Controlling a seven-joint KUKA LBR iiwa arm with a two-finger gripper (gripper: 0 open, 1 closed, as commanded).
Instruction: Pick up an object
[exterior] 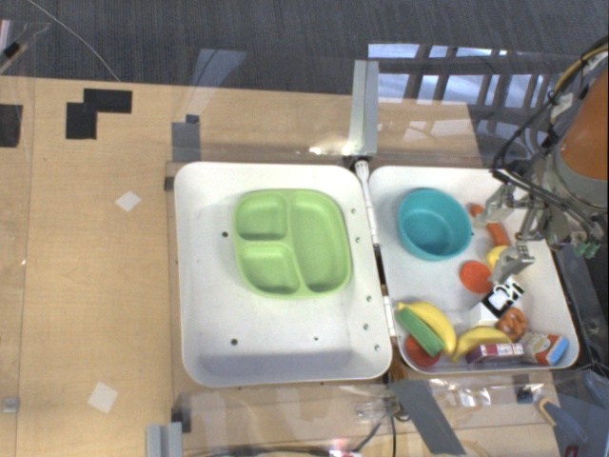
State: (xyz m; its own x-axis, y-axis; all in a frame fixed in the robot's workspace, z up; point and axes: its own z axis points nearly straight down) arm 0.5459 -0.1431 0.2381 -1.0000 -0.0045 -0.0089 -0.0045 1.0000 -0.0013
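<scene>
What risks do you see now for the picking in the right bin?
1. The small items are crowded along the near edge of the right bin: bananas, red pieces, a purple packet. The gripper may catch two or none.
2. It hangs close to the teal bowl and could knock it.

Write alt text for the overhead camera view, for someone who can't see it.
A grey robot arm reaches in from the right, its pincer low over the right white bin, which holds a teal bowl, bananas and other small toy foods. The left white bin holds a green divided plate. Both bins sit side by side on a wooden bench.
</scene>
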